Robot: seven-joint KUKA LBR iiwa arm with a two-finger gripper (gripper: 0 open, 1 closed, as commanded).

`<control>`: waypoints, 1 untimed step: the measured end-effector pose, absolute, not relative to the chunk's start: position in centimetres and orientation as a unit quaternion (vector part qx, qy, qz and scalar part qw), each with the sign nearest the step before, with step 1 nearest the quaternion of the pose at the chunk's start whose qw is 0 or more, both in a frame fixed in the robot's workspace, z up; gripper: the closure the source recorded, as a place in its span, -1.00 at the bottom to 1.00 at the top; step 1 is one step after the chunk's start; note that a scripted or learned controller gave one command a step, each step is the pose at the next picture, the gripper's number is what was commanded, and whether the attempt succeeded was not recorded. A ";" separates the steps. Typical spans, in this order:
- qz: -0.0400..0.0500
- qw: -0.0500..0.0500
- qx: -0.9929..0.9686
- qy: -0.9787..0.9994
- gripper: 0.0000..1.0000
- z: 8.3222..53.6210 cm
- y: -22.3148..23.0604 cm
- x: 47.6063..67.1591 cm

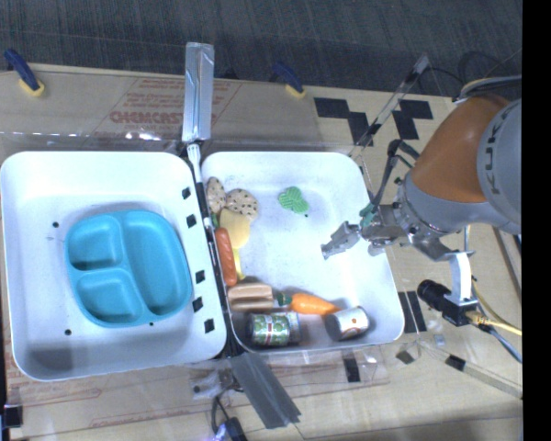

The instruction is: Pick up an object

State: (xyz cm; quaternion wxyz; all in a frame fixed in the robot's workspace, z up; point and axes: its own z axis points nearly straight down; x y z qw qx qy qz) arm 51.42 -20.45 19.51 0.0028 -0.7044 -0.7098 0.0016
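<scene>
My gripper (pixel 338 243) hangs over the right part of the right bin (pixel 342 168), above bare white floor, with nothing between its fingers. The fingers look slightly apart. In that bin lie a green toy (pixel 294 200) at the back, cookies (pixel 231 202) and a yellow piece (pixel 241 231) by the left wall, and a red sausage (pixel 225 255) below them. Along the front lie a hot dog (pixel 250 294), a carrot (pixel 314 304), a green can (pixel 274 329) and a small red-and-silver can (pixel 351 322).
The left bin (pixel 37 182) holds a blue sectioned plate (pixel 127 266). A metal divider clamp (pixel 198 90) stands between the bins at the back. The arm's orange band (pixel 464 145) is beyond the right bin's edge.
</scene>
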 end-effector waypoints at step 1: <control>-0.001 0.000 -0.661 -0.751 -1.00 9.1 -21.1 47.9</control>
